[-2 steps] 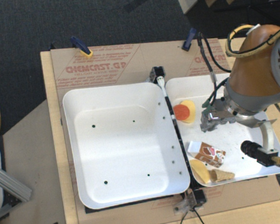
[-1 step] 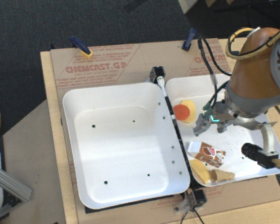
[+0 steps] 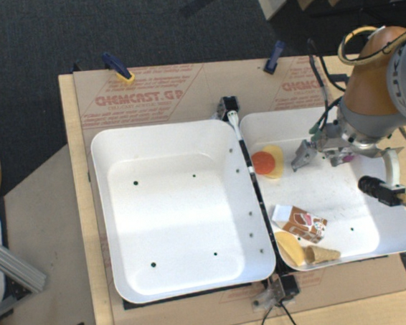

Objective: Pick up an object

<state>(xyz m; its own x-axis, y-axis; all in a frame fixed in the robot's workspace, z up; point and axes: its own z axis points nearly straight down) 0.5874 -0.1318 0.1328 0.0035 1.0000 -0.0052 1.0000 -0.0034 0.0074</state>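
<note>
In the right bin (image 3: 355, 239), a red-orange round object (image 3: 263, 163) lies against a pale yellow piece (image 3: 277, 159) near the left wall. A brown and white packet (image 3: 304, 224) lies lower down. Below it, a yellow curved object (image 3: 290, 248) and a tan wedge (image 3: 322, 254) rest in the front corner. My gripper (image 3: 304, 154) hangs low over the right bin's back half, just right of the red-orange object and apart from it. Nothing shows held in it.
The left bin (image 3: 121, 203) lies beside the right one, with a black divider rail (image 3: 253, 189) between them. The arm's orange band (image 3: 373, 97) and a black fitting (image 3: 376, 189) reach over the right bin's right side. Clamps (image 3: 119, 68) hold the cardboard base.
</note>
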